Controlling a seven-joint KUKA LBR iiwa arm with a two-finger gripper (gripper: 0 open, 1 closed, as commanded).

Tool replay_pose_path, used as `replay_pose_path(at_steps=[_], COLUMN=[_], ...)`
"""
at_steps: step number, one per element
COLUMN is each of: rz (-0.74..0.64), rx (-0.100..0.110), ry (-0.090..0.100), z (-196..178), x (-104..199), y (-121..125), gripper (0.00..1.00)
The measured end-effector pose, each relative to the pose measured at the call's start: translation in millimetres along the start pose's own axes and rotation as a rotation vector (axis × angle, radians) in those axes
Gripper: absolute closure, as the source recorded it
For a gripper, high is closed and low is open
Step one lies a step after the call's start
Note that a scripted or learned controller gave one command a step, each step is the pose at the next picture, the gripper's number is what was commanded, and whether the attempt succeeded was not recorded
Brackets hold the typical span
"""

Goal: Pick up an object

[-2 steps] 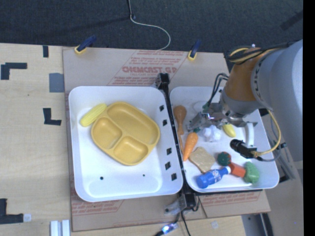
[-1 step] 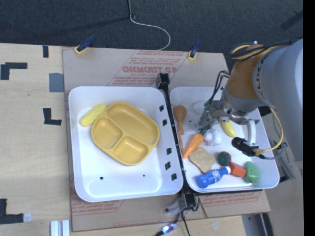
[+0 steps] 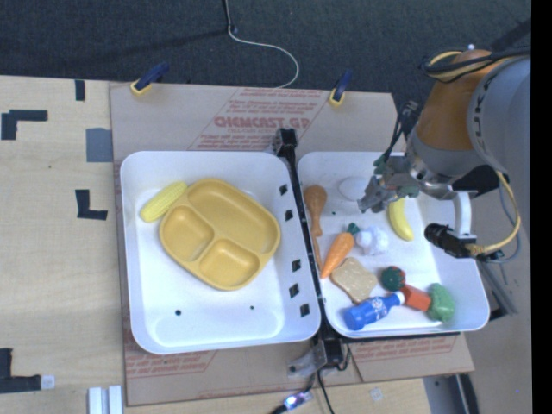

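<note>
While the grey arm with its orange band reaches in from the right, toy food lies scattered across the right-hand white plastic bin [image 3: 470, 322] on the bench. Nearest the camera, a blue toy bottle with a white cap end [image 3: 371, 310] rests by the front wall, with a red and green toy piece [image 3: 429, 299] just beside it and a dark green round toy [image 3: 392, 277] above. A tan toy bread slice [image 3: 354, 279] sits next to an orange plastic carrot [image 3: 338, 254], and a small white lumpy item [image 3: 373, 241] lies near the carrot's green top. Further back, a yellow toy banana [image 3: 400, 219] lies just beside the claw [image 3: 376, 198], which hangs low over the bin's rear half; whether its fingers are apart or together cannot be told from this angle, and nothing is seen between them. A tan spoon-shaped piece [image 3: 315, 203] runs along the divider. Across it, the left-hand white bin [image 3: 147, 317] holds a yellow sectioned plastic tray [image 3: 220, 231] and a yellow toy corn cob [image 3: 163, 202].

The banana looks the likeliest target: probably light, hollow, stiff and somewhat slick, so a pinch across its narrow middle, square to its length, would seem safest against it squirting free.
</note>
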State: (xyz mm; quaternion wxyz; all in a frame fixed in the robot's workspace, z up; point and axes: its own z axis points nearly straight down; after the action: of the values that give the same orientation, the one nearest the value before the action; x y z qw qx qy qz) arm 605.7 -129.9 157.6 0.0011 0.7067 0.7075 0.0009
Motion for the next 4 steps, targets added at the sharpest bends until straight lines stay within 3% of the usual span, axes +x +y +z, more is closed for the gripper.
replay_pose_path(at_steps=[1, 2, 4], rz=[0.000, 0.000, -0.005], rx=[-0.001, 0.003, 0.003], ry=[-0.001, 0.001, 0.001], z=[-62.9, -66.8, -70.0], x=[-0.5, 0.2, 93.7], y=[-2.7, -2.4, 45.3], gripper=[1.00, 1.00, 1.00])
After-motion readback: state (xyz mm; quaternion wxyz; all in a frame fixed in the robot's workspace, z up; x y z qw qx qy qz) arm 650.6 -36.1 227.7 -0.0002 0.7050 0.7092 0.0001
